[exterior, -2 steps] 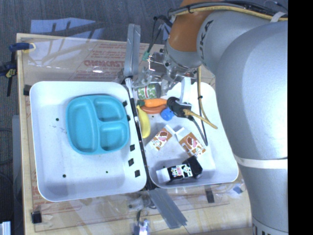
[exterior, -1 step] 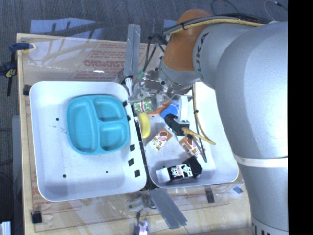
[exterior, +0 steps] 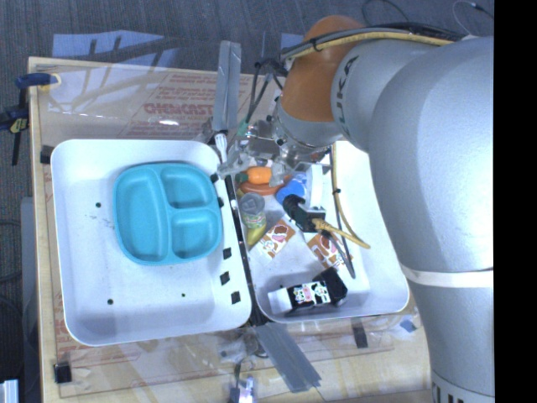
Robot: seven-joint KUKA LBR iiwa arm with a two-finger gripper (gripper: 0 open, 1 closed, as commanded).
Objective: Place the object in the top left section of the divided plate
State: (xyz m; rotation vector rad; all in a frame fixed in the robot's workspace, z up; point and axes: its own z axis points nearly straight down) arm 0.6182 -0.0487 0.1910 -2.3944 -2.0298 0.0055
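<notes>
Camera view puts the tool (exterior: 256, 154) low over the far left corner of the right bin (exterior: 382, 296), under the orange band (exterior: 315, 74) of the arm. The step in hand looks like the pick: the blue divided plate (exterior: 168, 212) in the left bin (exterior: 84, 309) has nothing in any section. Whether the tool is apart or together I cannot tell; clutter and the wrist hide it. The likeliest target, an orange object (exterior: 261, 175), lies just beside the tool, toward the near side, among a blue piece (exterior: 291, 191), packets (exterior: 275, 240) and a black box (exterior: 315, 294). Next, the move calls for a secure grasp, a lift clear of the divider between bins, and a carry left to the plate's top left section.
</notes>
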